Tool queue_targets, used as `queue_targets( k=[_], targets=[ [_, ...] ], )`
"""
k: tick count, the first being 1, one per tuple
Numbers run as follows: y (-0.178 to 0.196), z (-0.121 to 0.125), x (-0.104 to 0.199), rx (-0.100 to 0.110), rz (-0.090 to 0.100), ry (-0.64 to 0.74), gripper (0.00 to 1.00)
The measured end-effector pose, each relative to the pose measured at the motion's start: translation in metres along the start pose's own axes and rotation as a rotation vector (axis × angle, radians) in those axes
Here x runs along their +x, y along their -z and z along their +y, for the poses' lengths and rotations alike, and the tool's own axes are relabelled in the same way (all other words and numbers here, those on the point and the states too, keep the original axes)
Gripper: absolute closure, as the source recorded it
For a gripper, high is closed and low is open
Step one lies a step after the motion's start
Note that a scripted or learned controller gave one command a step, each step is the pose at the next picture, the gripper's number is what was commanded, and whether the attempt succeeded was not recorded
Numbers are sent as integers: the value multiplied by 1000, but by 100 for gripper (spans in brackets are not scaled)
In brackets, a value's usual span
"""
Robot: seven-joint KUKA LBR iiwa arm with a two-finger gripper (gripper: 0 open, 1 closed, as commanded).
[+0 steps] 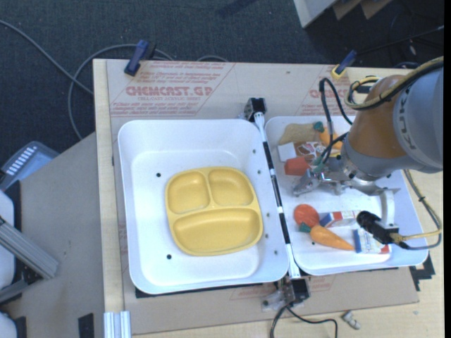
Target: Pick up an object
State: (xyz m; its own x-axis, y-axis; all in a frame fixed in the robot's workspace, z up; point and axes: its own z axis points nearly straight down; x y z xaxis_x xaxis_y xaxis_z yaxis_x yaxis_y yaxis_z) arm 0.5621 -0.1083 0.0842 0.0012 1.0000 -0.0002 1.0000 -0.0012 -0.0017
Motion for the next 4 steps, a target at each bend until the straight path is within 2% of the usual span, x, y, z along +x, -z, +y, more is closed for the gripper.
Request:
queue_targets(
  k=[1,2,4],
  targets=[
    [-5,68,6,86,5,6,0],
    [-7,80,5,131,7,9,0],
    [-7,80,5,130,7,9,0]
  ],
)
